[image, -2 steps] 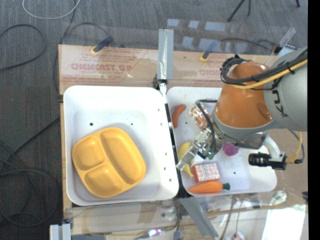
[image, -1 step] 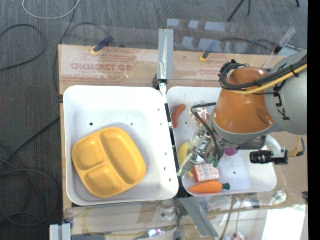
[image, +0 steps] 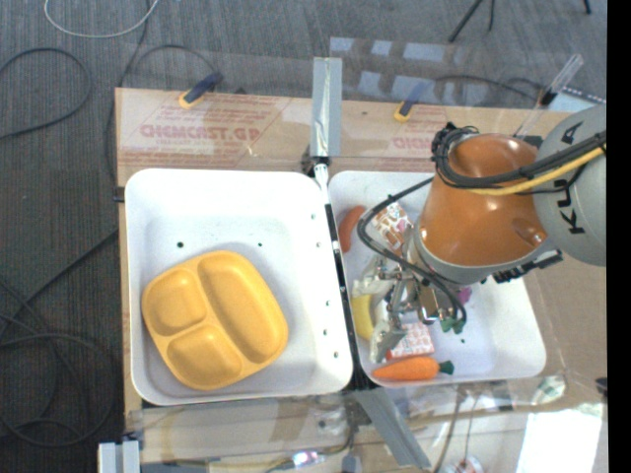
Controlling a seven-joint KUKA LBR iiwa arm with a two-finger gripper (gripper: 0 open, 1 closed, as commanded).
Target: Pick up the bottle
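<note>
Grey ribbed carpet point(image: 246, 18), black cables point(image: 59, 67), cardboard-topped bench point(image: 217, 131)

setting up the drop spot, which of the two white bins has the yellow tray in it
The left bin: it holds the yellow divided tray. The right bin has small items under the arm.

Yellow divided tray point(image: 215, 318) in left bin point(image: 158, 200) — tilted. Orange carrot point(image: 404, 370) at right bin point(image: 513, 348) near edge — red-white packet point(image: 418, 341) just above.

plate point(image: 215, 318) yellow | bins point(image: 237, 190) white | carrot point(image: 404, 370) orange (green tip) | arm band point(image: 483, 205) orange
</note>
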